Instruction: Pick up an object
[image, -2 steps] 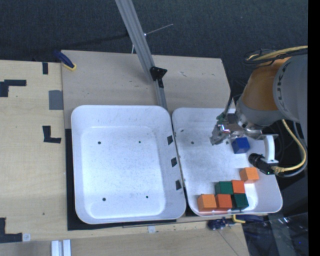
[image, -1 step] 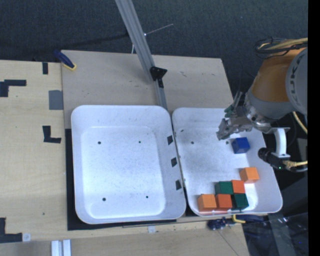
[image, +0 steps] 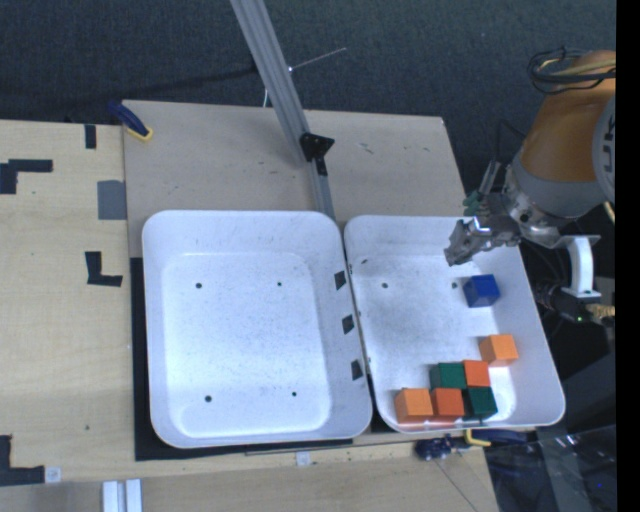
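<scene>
Arm (image: 570, 150) is reaching in from the right, its orange band sitting above the grey wrist. Gripper (image: 462, 243) is hanging over the far right part of the right bin (image: 400, 250), pointing down and left. Cannot tell how far apart the fingers are standing; the tips are reading as a small grey blur. Nothing is showing between them.

Blue cube (image: 481, 290) is lying in the right bin, just near of the gripper and slightly to its right, apart from the tips. It is sitting alone, well apart from the other blocks.

The rest of the blocks are crowding the near right corner of the same bin. 1 orange block (image: 499, 348) is resting near the right wall. Nearer still, a cluster is packing together: an orange block (image: 413, 403) at the left end, a second orange block (image: 448, 402) just beside it, a green block (image: 449, 375) behind that, a red-orange block (image: 476, 374) to its right, and a dark green block (image: 482, 401) at the right end.

Left bin (image: 170, 260) is lying beside the right bin, rims touching along the middle. Both are resting on the pale wooden surface (image: 200, 150). A grey metal bar (image: 280, 80) is running from the far edge down toward the gap between the bins.
</scene>
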